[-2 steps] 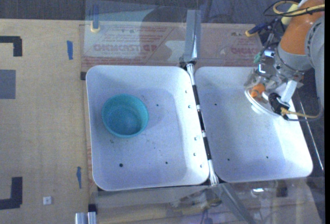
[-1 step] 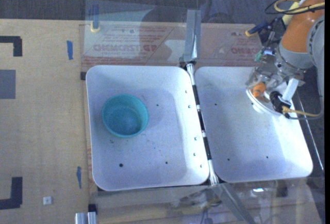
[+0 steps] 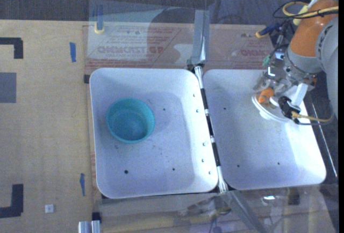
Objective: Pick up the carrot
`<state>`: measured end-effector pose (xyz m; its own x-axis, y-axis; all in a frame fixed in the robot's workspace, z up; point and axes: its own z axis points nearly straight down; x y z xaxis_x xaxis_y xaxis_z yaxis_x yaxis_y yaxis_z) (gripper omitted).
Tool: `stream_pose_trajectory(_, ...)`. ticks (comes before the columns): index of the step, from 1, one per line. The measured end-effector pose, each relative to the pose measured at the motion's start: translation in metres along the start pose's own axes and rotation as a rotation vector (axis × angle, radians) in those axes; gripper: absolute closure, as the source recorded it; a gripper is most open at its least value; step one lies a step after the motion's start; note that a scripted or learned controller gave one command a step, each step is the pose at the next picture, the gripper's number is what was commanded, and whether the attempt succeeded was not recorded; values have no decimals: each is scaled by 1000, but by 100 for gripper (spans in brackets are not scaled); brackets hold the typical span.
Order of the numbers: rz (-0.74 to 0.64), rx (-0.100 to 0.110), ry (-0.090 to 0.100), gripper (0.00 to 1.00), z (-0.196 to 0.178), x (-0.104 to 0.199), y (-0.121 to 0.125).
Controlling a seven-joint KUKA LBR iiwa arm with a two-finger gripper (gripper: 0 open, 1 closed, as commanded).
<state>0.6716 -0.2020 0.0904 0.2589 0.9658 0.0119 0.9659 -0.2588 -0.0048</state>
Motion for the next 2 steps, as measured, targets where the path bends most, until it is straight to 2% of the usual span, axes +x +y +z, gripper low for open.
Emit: stream_pose_trajectory(2,-6,0,-1,100,-19,4,0)
